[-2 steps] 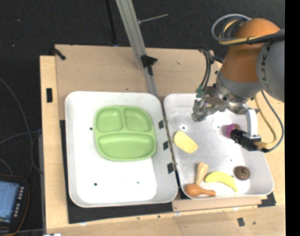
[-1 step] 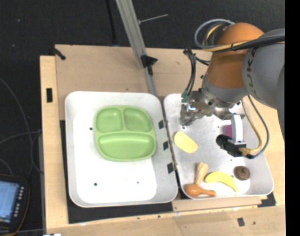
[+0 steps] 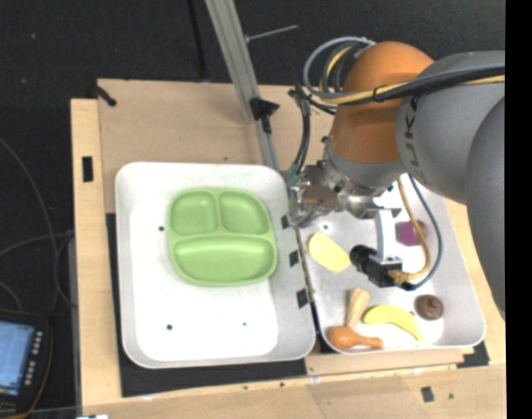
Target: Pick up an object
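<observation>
Bench bears two bins; green plate in left bin.

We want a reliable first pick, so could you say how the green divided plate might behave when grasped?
The green divided plate looks like rigid moulded plastic, so probably stiff and light. It lies flat in the left bin, unlikely to roll. Its low rim may offer little grip.

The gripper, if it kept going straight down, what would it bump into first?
Probably the right bin's white floor, near its left wall. The gripper hangs above that spot, and the pale yellow piece lies just beside it. Depth is hard to judge from this slant.
</observation>
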Controlling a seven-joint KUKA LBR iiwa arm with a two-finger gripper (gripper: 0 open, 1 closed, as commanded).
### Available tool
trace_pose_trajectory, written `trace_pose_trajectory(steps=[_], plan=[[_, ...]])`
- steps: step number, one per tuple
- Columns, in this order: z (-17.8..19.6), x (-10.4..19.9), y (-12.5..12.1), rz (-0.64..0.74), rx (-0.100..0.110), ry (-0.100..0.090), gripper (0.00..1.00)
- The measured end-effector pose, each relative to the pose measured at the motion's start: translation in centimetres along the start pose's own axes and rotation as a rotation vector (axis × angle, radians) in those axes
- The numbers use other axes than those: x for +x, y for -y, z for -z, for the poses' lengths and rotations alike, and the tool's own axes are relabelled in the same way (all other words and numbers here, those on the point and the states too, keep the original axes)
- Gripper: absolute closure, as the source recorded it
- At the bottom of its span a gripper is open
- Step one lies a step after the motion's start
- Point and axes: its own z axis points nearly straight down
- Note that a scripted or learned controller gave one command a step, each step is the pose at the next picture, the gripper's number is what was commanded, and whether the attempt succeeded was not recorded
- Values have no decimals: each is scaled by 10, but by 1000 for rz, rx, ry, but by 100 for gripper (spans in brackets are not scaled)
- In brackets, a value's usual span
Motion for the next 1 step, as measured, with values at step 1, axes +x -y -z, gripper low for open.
trace_pose_trajectory(steps=[1], plan=[[5, 59, 15, 1, 2, -1, 100]])
